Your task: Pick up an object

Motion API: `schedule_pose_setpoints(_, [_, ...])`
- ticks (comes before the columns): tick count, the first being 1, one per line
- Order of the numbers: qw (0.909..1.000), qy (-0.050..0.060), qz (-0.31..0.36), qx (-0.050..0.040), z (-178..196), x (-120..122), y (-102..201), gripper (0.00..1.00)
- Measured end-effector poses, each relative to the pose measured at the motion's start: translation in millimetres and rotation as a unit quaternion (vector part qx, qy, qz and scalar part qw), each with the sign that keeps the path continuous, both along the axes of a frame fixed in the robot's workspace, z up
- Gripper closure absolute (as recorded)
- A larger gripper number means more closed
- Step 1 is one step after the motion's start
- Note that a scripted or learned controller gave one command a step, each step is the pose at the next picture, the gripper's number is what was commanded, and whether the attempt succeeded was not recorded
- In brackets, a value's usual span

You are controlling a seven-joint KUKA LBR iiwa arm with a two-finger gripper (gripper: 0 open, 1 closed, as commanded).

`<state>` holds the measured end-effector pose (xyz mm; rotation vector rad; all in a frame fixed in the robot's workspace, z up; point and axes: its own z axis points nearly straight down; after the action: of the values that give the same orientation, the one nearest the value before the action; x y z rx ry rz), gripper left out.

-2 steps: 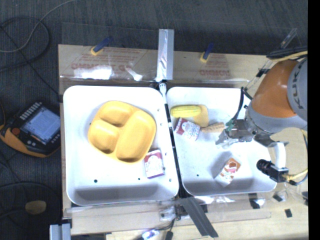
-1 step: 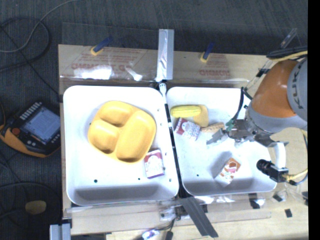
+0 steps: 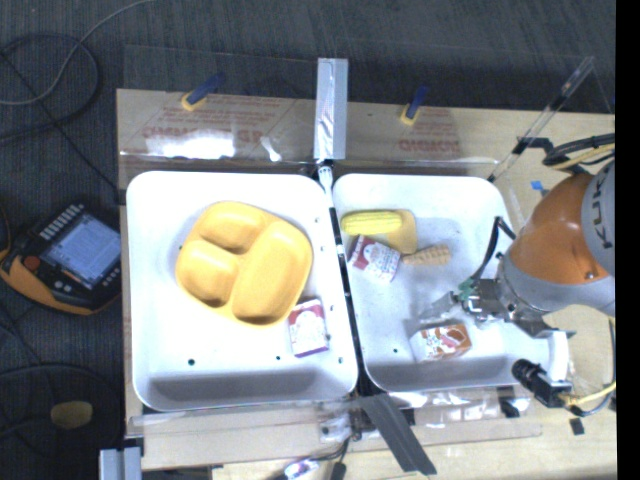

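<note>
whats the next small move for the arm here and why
Probably a short move down and toward the orange packet in the right bin. The gripper sits just above and to the right of that packet, closer to it than to the corn cob or the red-and-white pouch, and nothing shows between the fingers yet.

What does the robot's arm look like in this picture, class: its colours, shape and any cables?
The arm is rounded, with a broad orange band above grey metal at the wrist. Dark cables loop beside it, and a black fitting with yellow wires sits below. The tool looks small, dark and metallic.
</note>
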<state>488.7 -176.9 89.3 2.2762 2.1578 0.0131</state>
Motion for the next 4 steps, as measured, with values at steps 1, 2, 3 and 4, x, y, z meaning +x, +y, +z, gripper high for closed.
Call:
schedule_pose_setpoints(1, [0.9996,-0.004,0.027,-0.0068,1,1,36,0.00])
schedule_pose_setpoints(2, [0.9993,0.007,0.037,-0.0016,39,62,23,0.00])
schedule_pose_setpoints(3, [0.9964,-0.002,0.085,-0.0060,5,119,61,0.00])
schedule_pose_setpoints(4, [0.9963,-0.004,0.086,-0.0035,15,121,64,1.00])
